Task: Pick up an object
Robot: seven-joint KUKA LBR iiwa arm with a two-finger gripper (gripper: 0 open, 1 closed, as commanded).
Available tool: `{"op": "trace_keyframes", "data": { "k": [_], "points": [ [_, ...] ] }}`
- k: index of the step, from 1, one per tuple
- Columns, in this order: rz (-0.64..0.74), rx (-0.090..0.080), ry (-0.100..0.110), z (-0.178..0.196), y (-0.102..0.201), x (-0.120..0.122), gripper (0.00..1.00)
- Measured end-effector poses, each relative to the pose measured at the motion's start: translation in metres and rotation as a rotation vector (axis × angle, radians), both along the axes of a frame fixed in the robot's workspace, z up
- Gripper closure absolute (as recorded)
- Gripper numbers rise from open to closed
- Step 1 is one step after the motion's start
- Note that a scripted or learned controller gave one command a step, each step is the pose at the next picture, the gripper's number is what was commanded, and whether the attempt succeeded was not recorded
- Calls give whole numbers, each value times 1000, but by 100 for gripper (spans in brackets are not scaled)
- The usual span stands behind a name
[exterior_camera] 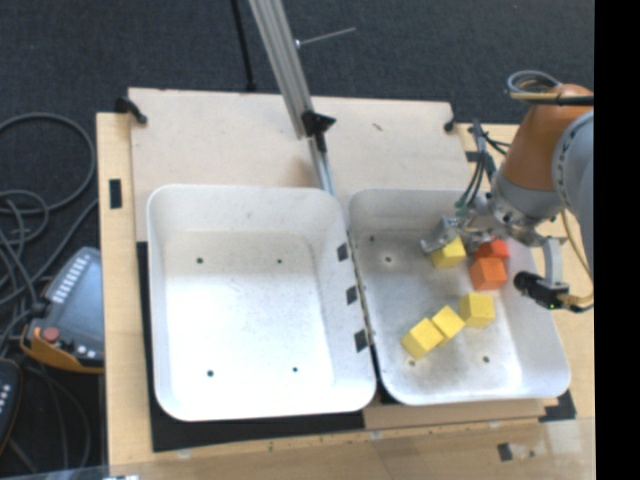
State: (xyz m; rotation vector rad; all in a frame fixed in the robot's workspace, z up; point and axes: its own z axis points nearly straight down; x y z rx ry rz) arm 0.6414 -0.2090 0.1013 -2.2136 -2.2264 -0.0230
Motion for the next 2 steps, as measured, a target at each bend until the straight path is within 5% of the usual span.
{"op": "trace_keyframes", "data": {
  "k": [1,2],
  "points": [
    [0,-8,5,-3,13,-1,0],
    [-1,-9,3,9,11,0,100]
  ]
}}
